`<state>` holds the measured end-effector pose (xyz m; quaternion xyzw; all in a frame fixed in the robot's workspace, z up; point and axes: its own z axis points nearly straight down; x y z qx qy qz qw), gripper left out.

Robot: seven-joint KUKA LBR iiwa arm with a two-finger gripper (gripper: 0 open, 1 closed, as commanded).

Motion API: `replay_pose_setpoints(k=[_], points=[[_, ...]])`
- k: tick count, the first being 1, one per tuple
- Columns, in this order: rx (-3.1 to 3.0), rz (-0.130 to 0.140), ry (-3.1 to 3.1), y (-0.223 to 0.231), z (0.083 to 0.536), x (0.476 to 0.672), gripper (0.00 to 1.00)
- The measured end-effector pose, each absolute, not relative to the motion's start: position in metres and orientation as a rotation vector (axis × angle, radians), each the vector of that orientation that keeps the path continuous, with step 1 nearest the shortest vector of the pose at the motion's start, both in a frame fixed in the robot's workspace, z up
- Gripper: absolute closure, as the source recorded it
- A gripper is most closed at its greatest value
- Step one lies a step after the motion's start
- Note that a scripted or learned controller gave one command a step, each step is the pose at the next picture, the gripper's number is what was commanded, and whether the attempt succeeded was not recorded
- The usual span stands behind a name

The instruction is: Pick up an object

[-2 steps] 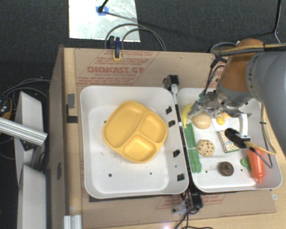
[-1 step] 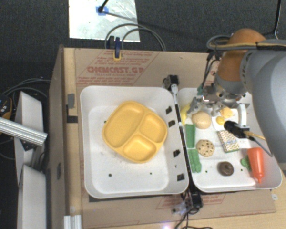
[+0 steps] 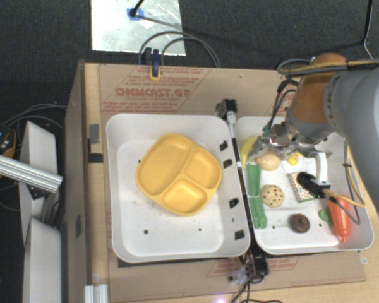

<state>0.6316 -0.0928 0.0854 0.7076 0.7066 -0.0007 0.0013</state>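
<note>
So we've got the hand [image 3: 273, 145] hanging low over the back-left part of the right bin [image 3: 360, 235], and the closest thing to grab is the pale egg [image 3: 269, 163], sitting just toward the bin's front edge from it, nearly touching. The cookie [image 3: 272, 196] is further front, and the green strip [image 3: 256, 196] runs along the left wall, front to back. Honestly we can't tell whether the hand is released or clenched from this angle.

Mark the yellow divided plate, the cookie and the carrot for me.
yellow divided plate [image 3: 179, 173], camera view, on its centre ridge.
cookie [image 3: 272, 196], camera view, on its speckled top.
carrot [image 3: 339, 219], camera view, on its orange body.
</note>
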Motion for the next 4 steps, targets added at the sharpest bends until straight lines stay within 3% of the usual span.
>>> replay_pose_setpoints(k=[1,2,3,4], points=[[2.205,0.017,2.214,-0.091,0.104,0.639,1.0],[2.208,0.013,2.214,-0.092,0.102,0.637,0.0],[2.219,-0.024,2.229,-0.092,0.09,0.653,0.0],[2.233,-0.009,2.218,-0.126,0.09,0.536,0.0]])
